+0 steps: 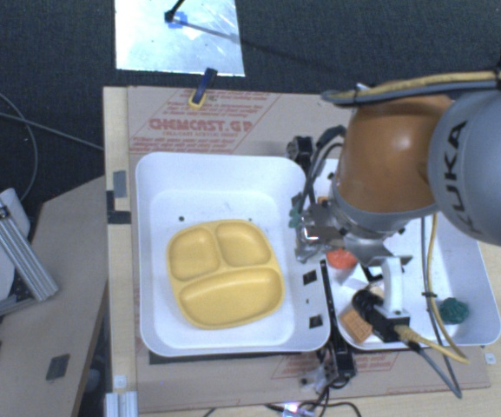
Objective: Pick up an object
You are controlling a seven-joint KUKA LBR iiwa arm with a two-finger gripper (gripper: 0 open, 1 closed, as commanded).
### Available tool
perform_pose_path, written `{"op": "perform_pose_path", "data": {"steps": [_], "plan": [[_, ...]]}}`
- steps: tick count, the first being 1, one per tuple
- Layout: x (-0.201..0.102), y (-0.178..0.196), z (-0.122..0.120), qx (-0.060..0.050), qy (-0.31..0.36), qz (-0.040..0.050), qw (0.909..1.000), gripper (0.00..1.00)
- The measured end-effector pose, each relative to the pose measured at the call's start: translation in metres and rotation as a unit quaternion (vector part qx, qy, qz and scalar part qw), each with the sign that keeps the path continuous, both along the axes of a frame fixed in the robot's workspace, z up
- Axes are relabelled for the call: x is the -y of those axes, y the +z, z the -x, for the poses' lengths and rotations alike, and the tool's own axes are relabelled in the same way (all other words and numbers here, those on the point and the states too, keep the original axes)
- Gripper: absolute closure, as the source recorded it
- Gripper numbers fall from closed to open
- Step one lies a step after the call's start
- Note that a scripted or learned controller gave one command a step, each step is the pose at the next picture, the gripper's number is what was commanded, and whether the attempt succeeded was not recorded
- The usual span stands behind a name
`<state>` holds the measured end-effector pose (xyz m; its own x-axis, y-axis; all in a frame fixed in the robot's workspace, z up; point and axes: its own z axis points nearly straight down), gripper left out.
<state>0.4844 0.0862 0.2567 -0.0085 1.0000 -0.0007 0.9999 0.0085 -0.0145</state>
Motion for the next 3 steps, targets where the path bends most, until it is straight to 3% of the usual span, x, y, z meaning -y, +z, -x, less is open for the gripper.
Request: {"op": "perform_pose_path", "data": {"steps": [1,2,3], "plan": [[0.140,-0.018,-0.002,0.007,-0.010,0.0014,0.9999,1.00],[0.101,-0.076,-0.001,0.005,-0.002,-0.0012,1.0000,1.00],[0.025,0.012,-0.004,0.012,0.002,-0.0027,0.9999,1.00]]}}
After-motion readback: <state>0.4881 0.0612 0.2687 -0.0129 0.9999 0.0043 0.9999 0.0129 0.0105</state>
